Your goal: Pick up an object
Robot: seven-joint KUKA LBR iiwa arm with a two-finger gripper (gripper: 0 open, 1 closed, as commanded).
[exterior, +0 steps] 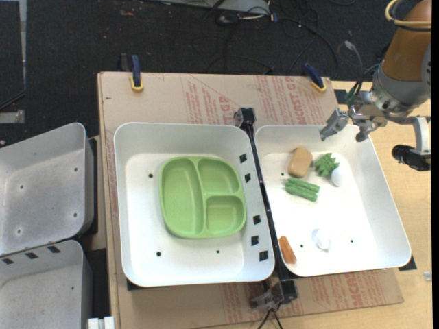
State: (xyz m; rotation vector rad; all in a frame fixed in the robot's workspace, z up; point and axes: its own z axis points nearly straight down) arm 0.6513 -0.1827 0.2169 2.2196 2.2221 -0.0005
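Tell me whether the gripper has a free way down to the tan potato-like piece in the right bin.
Probably yes. The gripper hovers over the right bin's far edge, and the tan piece lies uncovered with only the green leafy toy close beside it.

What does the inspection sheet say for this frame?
Surface: two shallow white bins side by side, left bin, right bin, on a cardboard sheet.
Job's things: right bin holds tan potato-like piece, green leafy piece, green bean bundle, white egg-like piece, orange sausage-like piece, small white piece.
Clutter: green divided plastic tray in left bin.
End effector: above right bin's far edge, fingers spread, holding nothing.
Cables: black cables on dark floor.
Surroundings: spare white bins at left.
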